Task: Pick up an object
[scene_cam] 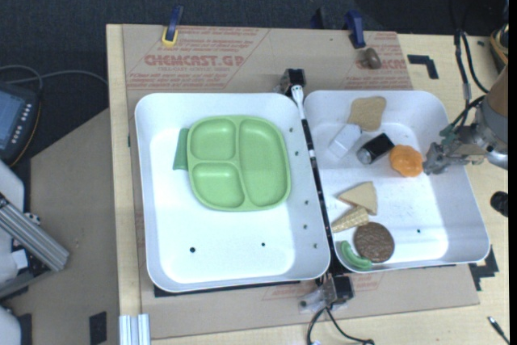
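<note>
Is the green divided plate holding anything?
Empty. All three compartments of the green divided plate show bare green; it lies flat in the left bin.

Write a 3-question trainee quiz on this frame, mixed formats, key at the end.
1. True or false: the green divided plate lies in the left bin.
2. Multiple choice: which item lies nearest the gripper? A) brown round cookie B) orange ball C) tan slice at the far end of the right bin
3. Fill in: the plate has ___ compartments.

Key
1. True.
2. B. The orange ball sits just left of the gripper; whether they touch cannot be told.
3. Three.
</note>
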Robot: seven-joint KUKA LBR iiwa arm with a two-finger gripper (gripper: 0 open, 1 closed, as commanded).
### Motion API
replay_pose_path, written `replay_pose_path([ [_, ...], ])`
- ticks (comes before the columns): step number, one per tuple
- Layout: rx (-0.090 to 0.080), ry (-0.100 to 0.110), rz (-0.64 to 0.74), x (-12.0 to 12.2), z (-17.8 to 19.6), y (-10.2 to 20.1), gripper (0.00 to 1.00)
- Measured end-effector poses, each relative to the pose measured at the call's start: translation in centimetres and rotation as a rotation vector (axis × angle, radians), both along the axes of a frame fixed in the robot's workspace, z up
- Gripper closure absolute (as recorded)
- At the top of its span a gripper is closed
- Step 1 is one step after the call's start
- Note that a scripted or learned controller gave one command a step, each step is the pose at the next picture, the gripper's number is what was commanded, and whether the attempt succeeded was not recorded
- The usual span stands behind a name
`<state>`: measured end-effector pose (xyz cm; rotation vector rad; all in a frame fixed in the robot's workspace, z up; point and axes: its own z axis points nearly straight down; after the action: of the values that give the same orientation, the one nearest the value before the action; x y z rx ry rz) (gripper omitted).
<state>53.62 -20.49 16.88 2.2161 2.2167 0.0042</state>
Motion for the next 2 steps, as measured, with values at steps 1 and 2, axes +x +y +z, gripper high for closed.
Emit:
replay_pose_path([
  [1,0.000,0.000,0.001,0.1,5.4,-0.1,1.00],
  [2,0.003,0.003,0.005,1.0,6.5,5.3,1.00],
])
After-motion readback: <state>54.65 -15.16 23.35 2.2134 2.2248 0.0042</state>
